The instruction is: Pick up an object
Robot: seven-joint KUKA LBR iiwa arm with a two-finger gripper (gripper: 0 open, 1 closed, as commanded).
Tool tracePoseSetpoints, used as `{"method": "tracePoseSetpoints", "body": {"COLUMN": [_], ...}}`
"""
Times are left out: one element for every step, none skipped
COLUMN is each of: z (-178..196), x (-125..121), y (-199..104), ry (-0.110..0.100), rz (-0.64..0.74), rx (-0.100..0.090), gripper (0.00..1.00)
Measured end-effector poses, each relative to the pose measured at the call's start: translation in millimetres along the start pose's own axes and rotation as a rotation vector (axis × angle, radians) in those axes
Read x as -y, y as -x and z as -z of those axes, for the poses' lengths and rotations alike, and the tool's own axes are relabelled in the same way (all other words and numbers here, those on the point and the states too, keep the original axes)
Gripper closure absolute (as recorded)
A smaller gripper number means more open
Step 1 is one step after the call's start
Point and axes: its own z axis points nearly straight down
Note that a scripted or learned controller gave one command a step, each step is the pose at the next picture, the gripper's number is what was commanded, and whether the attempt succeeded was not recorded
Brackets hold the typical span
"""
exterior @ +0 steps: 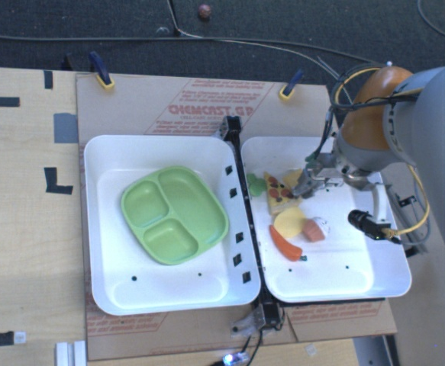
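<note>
The gripper [304,186] sits just beside the pizza slice [279,191].

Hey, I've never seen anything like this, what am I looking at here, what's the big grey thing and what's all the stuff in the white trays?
One camera looks down at a slant on a bench. The grey shape with an orange band is a robot arm reaching in from the right. Its gripper is down among small toy foods in the right bin: a yellow piece, an orange carrot-like piece, a pink piece and a pizza-like slice. Whether it holds anything is not visible. The left bin holds a green divided plate. Its job is picking up one object.
</note>
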Motion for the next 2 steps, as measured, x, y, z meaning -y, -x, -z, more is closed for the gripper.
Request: {"method": "tracePoseSetpoints", "body": {"z": [62, 126], "x": [0, -5], "y": [5, 4], "ry": [-0.005, -0.004], "rz": [-0.002, -0.001], "rx": [0.007, 0.007], "gripper": [1.0, 1.0]}}
